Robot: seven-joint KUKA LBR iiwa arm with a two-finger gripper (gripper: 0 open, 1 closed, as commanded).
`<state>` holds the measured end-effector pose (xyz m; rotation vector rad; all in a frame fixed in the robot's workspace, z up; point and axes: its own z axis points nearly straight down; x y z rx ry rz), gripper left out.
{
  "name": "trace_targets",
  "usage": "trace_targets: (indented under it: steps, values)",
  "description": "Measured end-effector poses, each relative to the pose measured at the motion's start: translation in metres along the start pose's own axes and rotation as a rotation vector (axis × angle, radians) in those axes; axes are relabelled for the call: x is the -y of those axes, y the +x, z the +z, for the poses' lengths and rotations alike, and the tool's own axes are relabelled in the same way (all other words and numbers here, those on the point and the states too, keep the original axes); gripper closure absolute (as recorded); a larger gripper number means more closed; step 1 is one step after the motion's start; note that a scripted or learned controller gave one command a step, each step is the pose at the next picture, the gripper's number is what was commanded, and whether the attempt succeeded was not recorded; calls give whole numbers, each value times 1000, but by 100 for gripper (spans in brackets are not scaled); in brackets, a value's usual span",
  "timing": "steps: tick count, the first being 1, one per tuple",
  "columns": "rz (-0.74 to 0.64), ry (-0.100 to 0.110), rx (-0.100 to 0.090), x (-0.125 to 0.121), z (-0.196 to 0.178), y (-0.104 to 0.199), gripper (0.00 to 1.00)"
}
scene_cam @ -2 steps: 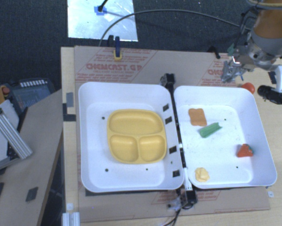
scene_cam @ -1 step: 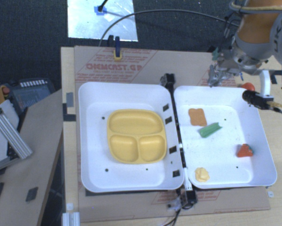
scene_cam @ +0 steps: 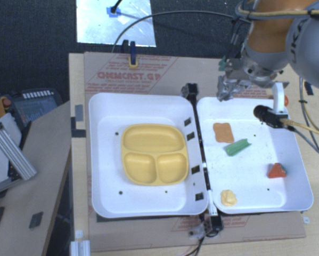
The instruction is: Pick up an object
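Observation:
My gripper hangs over the far left corner of the right bin, with nothing visible between its fingertips. Below it in that bin lie an orange-brown flat piece and a green piece side by side. A red piece with a green tip lies near the right wall. A pale yellow lump rests at the near left corner. The gripper is well above and behind all of them.
The left bin holds a yellow three-compartment tray. A black clamp strip joins the two bins. Cardboard lies under the bins; a reflective sheet lies at the back.

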<state>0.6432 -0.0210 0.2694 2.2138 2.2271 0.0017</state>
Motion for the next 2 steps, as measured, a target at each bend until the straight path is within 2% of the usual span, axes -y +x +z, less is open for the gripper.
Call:
trace_targets:
  steps: [1, 2]
  values:
    - [0, 0, 0, -3, 15, 53, 100]
    - [-2, -1, -1, -4, 14, 105, 100]
